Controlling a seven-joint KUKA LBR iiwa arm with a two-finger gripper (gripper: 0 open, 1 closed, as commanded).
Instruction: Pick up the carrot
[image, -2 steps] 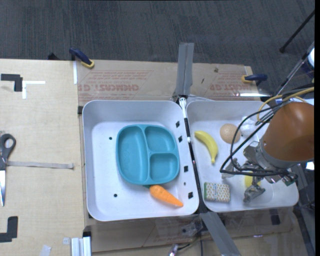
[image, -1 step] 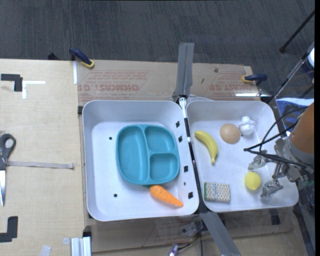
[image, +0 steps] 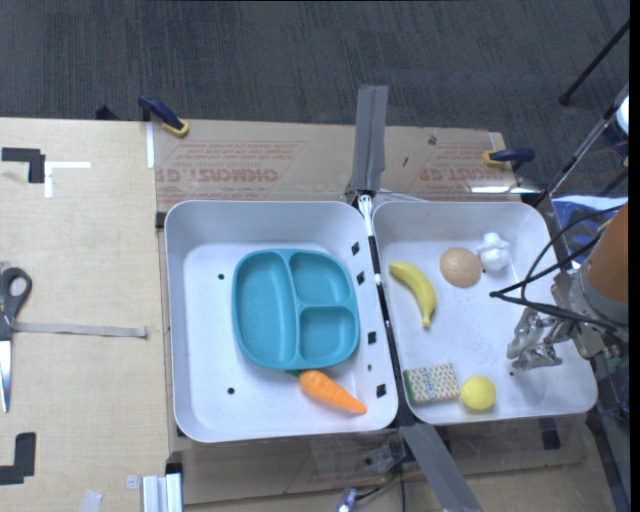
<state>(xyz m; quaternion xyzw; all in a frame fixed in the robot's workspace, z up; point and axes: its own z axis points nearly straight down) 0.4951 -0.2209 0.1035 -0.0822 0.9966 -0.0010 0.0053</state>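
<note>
Two shallow white bins sat side by side on a pale wooden bench (image: 80, 400), with dark grey carpet (image: 300, 45) beyond and a sheet of printed cardboard (image: 250, 165) tucked under their far edges. At the bench's left edge lay a pair of scissors (image: 10, 305). The left bin (image: 195, 330) held a teal divided plate (image: 296, 308), and the carrot (image: 332, 392) lay just in front of that plate, near the bin's front wall, untouched. In the right bin (image: 545, 225) were a banana (image: 417, 290), a brown egg-shaped ball (image: 460, 267), a small white object (image: 492, 252), a patterned sponge (image: 431, 383) and a lemon (image: 478, 393). The gripper (image: 532, 345) hung over the right bin's right side, well apart from the carrot; whether its claw was open or closed could not be told.
</note>
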